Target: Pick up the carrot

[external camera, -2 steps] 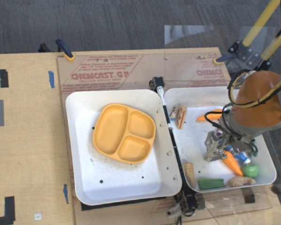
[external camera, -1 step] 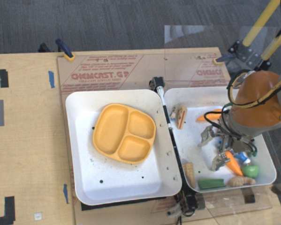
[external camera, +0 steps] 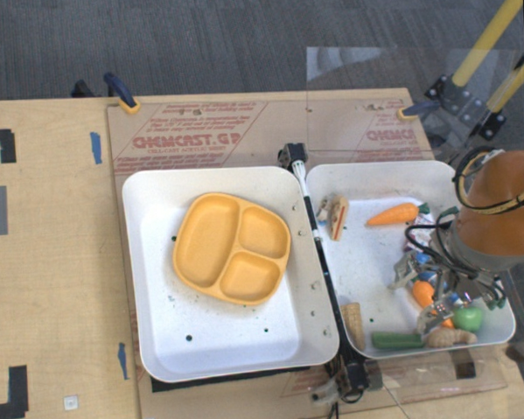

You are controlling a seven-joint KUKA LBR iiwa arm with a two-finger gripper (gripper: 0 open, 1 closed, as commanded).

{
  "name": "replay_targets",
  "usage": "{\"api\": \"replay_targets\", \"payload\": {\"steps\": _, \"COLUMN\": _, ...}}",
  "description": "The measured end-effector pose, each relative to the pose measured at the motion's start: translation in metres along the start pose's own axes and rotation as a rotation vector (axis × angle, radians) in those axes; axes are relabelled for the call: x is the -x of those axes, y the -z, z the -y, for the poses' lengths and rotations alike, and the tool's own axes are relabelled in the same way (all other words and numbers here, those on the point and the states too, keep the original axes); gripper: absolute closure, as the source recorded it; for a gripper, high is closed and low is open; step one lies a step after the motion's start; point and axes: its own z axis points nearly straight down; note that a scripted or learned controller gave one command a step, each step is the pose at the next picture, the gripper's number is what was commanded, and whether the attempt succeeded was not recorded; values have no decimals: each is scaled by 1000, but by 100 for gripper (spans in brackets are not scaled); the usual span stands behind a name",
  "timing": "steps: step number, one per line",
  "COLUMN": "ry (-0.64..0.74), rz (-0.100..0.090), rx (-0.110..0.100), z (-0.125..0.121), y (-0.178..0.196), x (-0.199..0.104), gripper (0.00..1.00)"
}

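Camera view | carrot (external camera: 392,214) lies near your right bin's (external camera: 371,277) far edge | gripper (external camera: 435,302) sits low by the near right corner among small items | fingers' state: you cannot tell | yellow plate (external camera: 232,247) in left bin (external camera: 152,280)

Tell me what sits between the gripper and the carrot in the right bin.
Nothing visible does. The carrot lies alone near the far side of the right bin, on bare floor. The gripper is down among the pile of items at the near right corner, apart from the carrot.
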Motion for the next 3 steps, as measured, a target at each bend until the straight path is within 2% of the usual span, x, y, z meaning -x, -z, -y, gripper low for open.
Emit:
{"api": "replay_targets", "payload": {"steps": 1, "ry": 4, "rz": 12, "rx": -5, "z": 0, "y": 13, "x": 5, "gripper": 100}}
{"api": "replay_targets", "payload": {"steps": 2, "ry": -239, "rz": 0, "rx": -5, "z": -30, "y": 1, "x": 22, "gripper": 100}}
{"api": "replay_targets", "payload": {"steps": 3, "ry": -238, "rz": 2, "rx": -2, "z": -31, "y": 0, "x": 24, "gripper": 0}}
